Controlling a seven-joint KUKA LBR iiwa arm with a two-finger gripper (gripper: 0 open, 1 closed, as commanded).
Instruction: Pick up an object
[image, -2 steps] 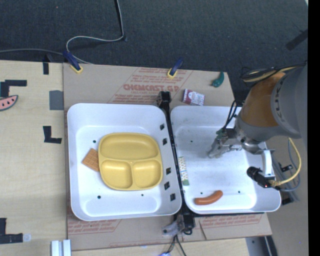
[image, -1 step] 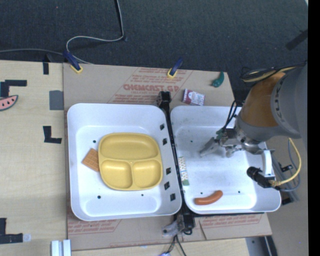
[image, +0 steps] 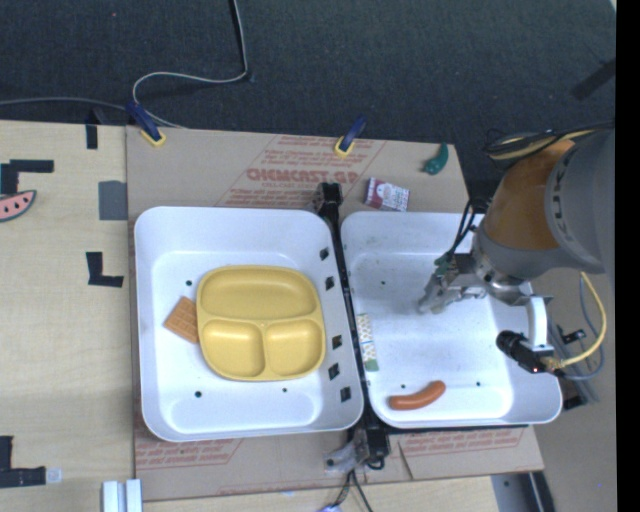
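A small orange-brown sausage (image: 417, 396) lies near the front edge of the right bin (image: 400, 240). In the left bin (image: 160, 240) sits a yellow divided plate (image: 262, 322), with a tan cracker-like square (image: 183, 320) tucked under its left edge. My gripper (image: 438, 296) hangs low over the middle of the right bin, pointing left, well behind the sausage. I see nothing between its fingers.
A black divider with clips (image: 337, 300) runs between the two bins. A small red and white packet (image: 385, 194) lies on the cardboard behind the right bin. Yellow clamps (image: 350, 139) and a green one (image: 436, 158) sit at the cardboard's far edge.
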